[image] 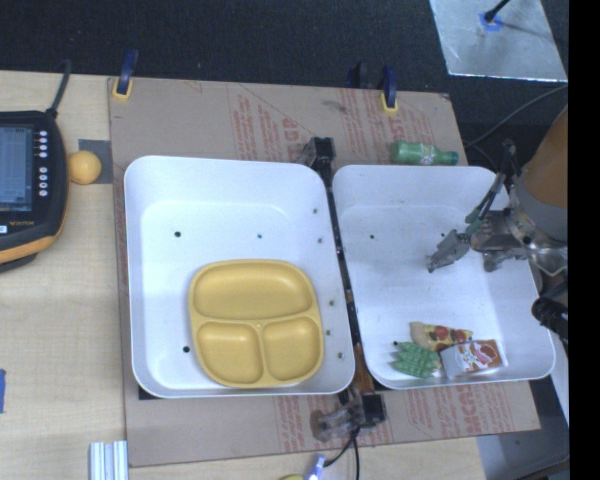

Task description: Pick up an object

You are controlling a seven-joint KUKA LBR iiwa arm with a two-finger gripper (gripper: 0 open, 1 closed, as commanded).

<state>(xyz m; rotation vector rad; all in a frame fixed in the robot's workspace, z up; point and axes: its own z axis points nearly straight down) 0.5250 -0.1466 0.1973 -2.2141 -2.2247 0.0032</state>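
Observation:
In the right bin [380,198], my gripper [461,262] hangs over the bare white floor at mid-right, open, with nothing between its fingers. The grey arm comes in from the right edge. Three small objects lie together in that bin's front corner, apart from the gripper and nearer the camera: a toy pizza slice [439,334], a green leafy toy [413,360] and a red and white packet [476,356].
The left bin [180,198] holds a yellow divided plate [256,321]. A green bottle [424,153] lies on the cardboard behind the right bin. A teach pendant [15,193] and an orange ball [84,166] sit at the far left.

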